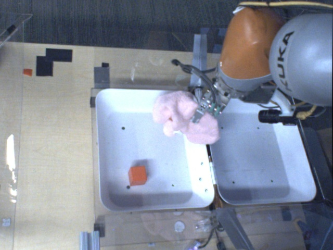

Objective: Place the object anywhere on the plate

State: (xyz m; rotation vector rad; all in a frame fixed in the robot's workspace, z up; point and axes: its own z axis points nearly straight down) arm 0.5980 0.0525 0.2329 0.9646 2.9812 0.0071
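Note:
A pale pink, soft, lumpy object [179, 116] sits at the upper right of the left bin [112, 139]. Its lower lobe [204, 132] overlaps the rim between the two bins. My gripper [200, 112] reaches in from the right under the orange band and presses into the fold between the pink lobes, shut on the pink material. A small orange-red cube [138, 175] lies on the left bin's floor near the front, well apart from the gripper.
The right bin [260, 165] lies beneath the arm's wrist. Black blocks [51, 60] and a small red marker [27, 72] sit on the wooden bench at the far left. Grey metal brackets [102, 76] stand at the bins' back corners.

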